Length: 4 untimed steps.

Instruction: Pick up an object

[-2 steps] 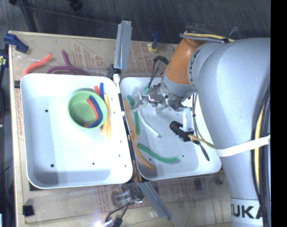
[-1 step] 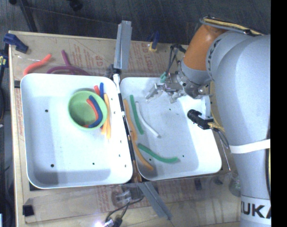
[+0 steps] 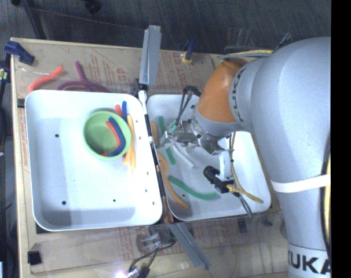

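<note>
My gripper point(image 3: 174, 134) hangs low over the upper left part of the right bin point(image 3: 253, 172), with the arm's orange band point(image 3: 219, 94) just behind it. Under and beside it lie thin sticks: a short green stick point(image 3: 171, 155), another green stick point(image 3: 161, 124) and an orange stick point(image 3: 154, 130) by the bin's left wall. A long curved green stick point(image 3: 194, 191) and a long orange stick point(image 3: 174, 191) lie nearer the front. The gripper's body hides what is directly beneath it.
The left bin point(image 3: 65, 184) holds a green bowl point(image 3: 106, 135) with red, blue and orange sticks in and beside it. A metal divider bar point(image 3: 149, 54) runs between the bins. Red and purple pieces point(image 3: 77, 84) lie on the bench behind the left bin.
</note>
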Motion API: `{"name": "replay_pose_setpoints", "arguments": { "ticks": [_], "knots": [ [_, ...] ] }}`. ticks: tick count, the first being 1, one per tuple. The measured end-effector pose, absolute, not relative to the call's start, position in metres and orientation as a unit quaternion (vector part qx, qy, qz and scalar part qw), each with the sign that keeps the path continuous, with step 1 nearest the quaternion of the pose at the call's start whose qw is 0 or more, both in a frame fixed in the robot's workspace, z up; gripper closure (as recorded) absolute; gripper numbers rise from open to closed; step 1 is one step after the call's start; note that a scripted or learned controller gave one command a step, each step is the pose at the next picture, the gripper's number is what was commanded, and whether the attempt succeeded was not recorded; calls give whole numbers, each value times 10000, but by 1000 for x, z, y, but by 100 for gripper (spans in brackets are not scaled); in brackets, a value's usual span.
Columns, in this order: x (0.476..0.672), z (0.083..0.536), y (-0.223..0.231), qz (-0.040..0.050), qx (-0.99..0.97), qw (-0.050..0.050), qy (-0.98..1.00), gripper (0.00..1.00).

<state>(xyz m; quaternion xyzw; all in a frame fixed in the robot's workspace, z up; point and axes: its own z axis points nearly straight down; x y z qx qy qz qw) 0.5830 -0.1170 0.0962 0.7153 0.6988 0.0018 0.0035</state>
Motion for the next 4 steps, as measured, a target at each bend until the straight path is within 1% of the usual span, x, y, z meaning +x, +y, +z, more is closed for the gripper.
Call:
{"name": "replay_pose_setpoints", "arguments": {
  "ticks": [1, 2, 3, 4],
  "knots": [
    [583, 105, -117, 7, 7137, 30, 7005, 100],
    [583, 105, -117, 4, 7135, 32, 7007, 0],
    [583, 115, -117, 2, 7126, 28, 7015, 100],
    [583, 115, -117, 0, 7124, 29, 7018, 0]
  ]
}}
